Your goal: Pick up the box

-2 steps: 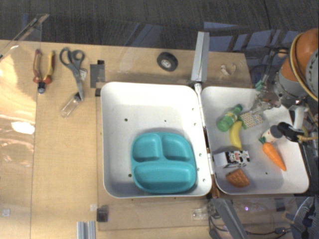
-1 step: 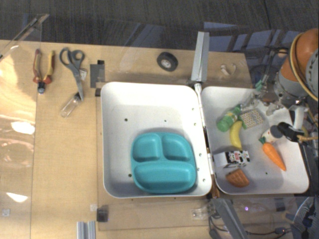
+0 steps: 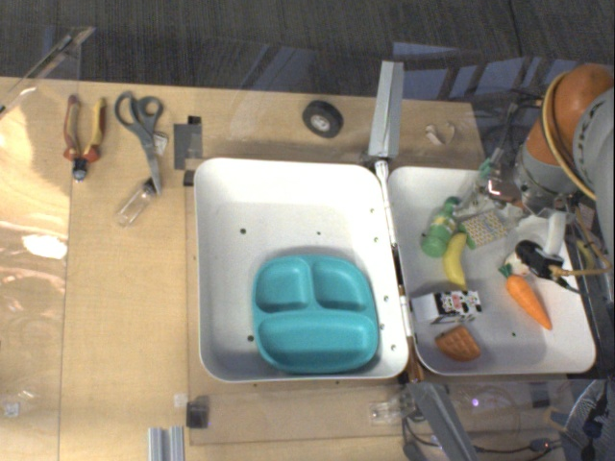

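Right bin (image 3: 567,358): box (image 3: 455,303), small, dark and white, near the left wall, between banana (image 3: 455,260) and brown item (image 3: 457,344); carrot (image 3: 528,299) to its right. Left bin (image 3: 221,257): teal tray (image 3: 315,313). Tool (image 3: 500,188): over the right bin's far end, state cannot be told.

L bin (image 3: 221,257) w/ teal divided tray (image 3: 314,313) inside. R bin (image 3: 577,353): banana (image 3: 455,260), green bottle (image 3: 440,227) just beside it, carrot (image 3: 528,300), brown pastry (image 3: 458,343). On bench (image 3: 115,305): scissors (image 3: 144,128), pliers (image 3: 83,134), tape roll (image 3: 323,118).
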`<state>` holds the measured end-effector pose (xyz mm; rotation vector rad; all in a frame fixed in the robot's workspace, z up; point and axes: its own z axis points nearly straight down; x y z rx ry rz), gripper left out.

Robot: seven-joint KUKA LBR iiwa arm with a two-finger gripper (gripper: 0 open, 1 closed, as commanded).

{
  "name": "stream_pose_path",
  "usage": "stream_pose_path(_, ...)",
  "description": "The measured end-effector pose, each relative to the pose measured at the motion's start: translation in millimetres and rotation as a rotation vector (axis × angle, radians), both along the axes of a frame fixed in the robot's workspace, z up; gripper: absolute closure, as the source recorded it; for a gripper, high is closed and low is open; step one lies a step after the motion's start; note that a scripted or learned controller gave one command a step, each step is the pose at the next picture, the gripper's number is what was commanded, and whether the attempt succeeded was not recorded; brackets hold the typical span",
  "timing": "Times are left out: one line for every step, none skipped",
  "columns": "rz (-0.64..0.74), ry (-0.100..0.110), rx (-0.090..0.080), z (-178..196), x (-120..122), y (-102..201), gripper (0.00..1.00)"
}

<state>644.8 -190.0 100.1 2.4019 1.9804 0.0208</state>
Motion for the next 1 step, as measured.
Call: stream_pose_path(0.005, -0.002, 0.003, 9.6, 1.2, 2.7, 1.00)
